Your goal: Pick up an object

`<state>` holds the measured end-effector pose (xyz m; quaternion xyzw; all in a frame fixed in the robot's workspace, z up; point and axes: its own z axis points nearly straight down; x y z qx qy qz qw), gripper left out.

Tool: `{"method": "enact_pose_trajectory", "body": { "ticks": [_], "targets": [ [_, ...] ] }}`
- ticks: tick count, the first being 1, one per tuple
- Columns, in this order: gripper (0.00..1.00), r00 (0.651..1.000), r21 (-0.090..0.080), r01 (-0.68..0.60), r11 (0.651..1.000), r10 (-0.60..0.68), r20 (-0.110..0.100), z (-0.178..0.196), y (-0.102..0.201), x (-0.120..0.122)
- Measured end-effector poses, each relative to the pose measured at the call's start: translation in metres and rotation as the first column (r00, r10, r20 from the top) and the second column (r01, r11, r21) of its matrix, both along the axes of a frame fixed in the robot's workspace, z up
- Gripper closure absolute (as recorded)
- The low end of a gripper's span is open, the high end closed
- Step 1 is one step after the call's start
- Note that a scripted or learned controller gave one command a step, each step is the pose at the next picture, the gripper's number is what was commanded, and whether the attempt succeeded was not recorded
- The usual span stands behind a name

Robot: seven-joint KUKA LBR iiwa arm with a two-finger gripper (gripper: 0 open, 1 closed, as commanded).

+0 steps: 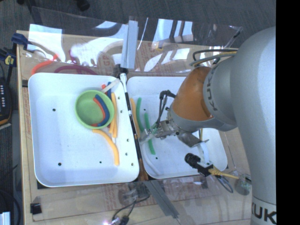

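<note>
My gripper [151, 134] is low in the left part of the right bin [165, 171], with the grey arm and its orange band [191, 102] above it. A green strip [151, 146] lies just under and in front of the gripper, and another green strip [146, 118] lies just behind it. An orange strip [133, 110] rests along that bin's left wall. I cannot see whether anything is between the gripper's tips.
The left bin [51, 139] holds a green bowl [89, 110] with blue and red pieces [102, 109] inside, and yellow-orange strips [112, 144] run beside and below it. A dark divider [131, 121] runs between the two bins. Clutter and cables lie along the bench's far edge.
</note>
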<state>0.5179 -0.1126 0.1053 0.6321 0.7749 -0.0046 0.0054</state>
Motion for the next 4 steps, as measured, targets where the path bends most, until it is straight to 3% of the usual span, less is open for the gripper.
{"method": "enact_pose_trajectory", "body": {
  "ticks": [1, 2, 3, 4],
  "targets": [
    [1.0, 1.0, 0.003, -0.007, 1.0, 0.007, -0.004, 0.009, 0.002, 0.0],
    [0.0, 1.0, 0.001, -0.009, 1.0, 0.009, -0.004, 0.009, 0.001, 0.0],
    [0.0, 1.0, -0.003, -0.007, 1.0, 0.007, 0.006, -0.01, -0.001, 0.018],
    [1.0, 1.0, 0.008, -0.013, 1.0, 0.013, -0.003, -0.001, 0.004, 0.017]
  ]
}}
